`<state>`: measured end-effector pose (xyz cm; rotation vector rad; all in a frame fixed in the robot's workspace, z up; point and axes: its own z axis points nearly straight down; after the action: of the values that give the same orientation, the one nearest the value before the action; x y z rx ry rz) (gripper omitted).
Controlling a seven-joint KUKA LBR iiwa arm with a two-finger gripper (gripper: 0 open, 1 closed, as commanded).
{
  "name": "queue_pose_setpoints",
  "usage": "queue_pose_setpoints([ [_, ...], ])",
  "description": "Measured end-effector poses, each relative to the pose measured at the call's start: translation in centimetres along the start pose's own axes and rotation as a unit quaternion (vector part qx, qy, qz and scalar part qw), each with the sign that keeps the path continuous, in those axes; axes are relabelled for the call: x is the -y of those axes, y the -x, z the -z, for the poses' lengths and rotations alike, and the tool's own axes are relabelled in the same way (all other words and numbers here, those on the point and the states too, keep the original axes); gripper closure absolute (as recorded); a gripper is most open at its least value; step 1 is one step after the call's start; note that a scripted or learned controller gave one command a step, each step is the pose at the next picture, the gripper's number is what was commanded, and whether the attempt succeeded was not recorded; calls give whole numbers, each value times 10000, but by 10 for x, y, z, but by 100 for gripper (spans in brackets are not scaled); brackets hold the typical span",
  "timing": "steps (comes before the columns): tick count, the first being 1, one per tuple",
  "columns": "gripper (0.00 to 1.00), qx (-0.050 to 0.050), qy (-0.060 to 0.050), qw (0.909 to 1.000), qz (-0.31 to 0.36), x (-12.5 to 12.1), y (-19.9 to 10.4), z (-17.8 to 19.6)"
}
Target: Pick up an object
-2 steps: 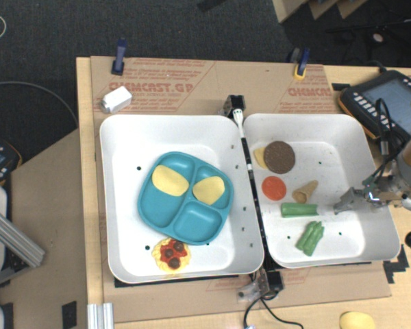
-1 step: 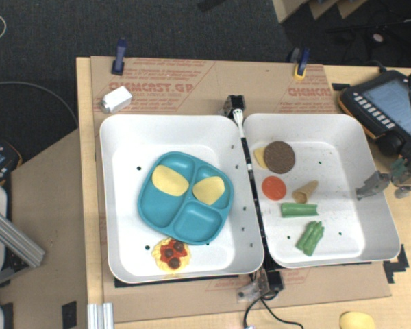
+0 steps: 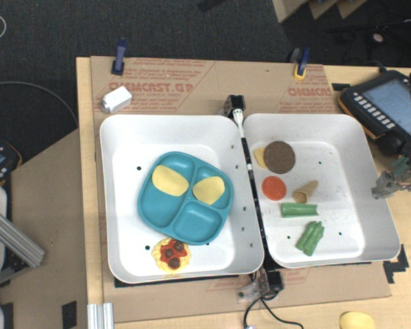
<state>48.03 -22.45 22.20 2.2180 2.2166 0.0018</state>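
Note:
The left bin [image 3: 123,184] holds a blue divided plate [image 3: 183,214] with two yellow pieces [image 3: 170,179] in its upper compartments. A small toy pizza [image 3: 171,253] lies just below the plate. In the right bin [image 3: 342,149] are a brown round cookie [image 3: 279,155], a red disc [image 3: 274,187], a tan piece [image 3: 305,192], a green stick [image 3: 299,210] and green pods [image 3: 309,237]. My gripper [image 3: 390,181] shows as a small grey shape at the right bin's right rim, apart from all objects.
A white block [image 3: 116,99] lies on the board behind the left bin. Blue clamps [image 3: 119,57] grip the board's far edge. A black handheld screen [image 3: 383,108] sits at the right. A yellow object [image 3: 356,319] lies at the bottom right.

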Motion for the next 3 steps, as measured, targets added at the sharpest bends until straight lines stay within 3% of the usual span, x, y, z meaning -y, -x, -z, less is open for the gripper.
queue_pose_setpoints([
  [1,100,-24,-16,10000,33,0,-60,18],
  [3,100,-1,8,10000,11,-1,-56,38],
])
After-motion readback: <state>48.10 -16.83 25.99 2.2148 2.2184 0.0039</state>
